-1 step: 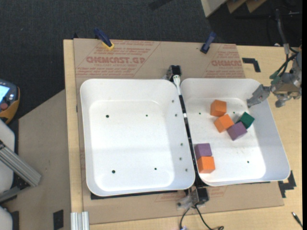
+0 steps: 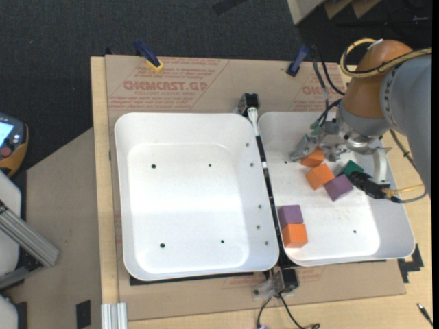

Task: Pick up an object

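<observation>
Camera view, fixed above, slanted down. Two white bins side by side on bench [image 2: 103, 184], cardboard sheet underneath. Left bin [image 2: 130, 142] bare apart from small dark dots in floor. Right bin [image 2: 391, 232] carries the blocks.

Gripper [image 2: 317, 149] low over upper part of right bin, arm in from right w/ orange band above wrist. Metal fingers [image 2: 302, 149] angled down-left, tips right at a small orange block [image 2: 312, 159]. Cannot tell whether fingers are apart, together, or clamped: wrist body hides the gap, so no saying the block is held.

Task candidates, all in right bin: that small orange block at the tips; bigger orange block [image 2: 319, 176] touching it just below; purple block [image 2: 338, 187] beside that; green piece [image 2: 353, 168] partly under the wrist. Well apart, near bin's front-left: second purple block [image 2: 290, 214] w/ another orange block [image 2: 295, 234] touching it.

Risks, judged: cluster near gripper is tight, so closing prob. nudges neighbours or pinches two at once; tilted approach could let a block squirt out sideways; a corner-only grip likely slips on lift. Dangling cable nr wrist could snag.

Writing: red print on cardboard, reads approx "CHEMCAST GP", mirrored/partly legible; repeat print at upper right too cut off to read.
</observation>
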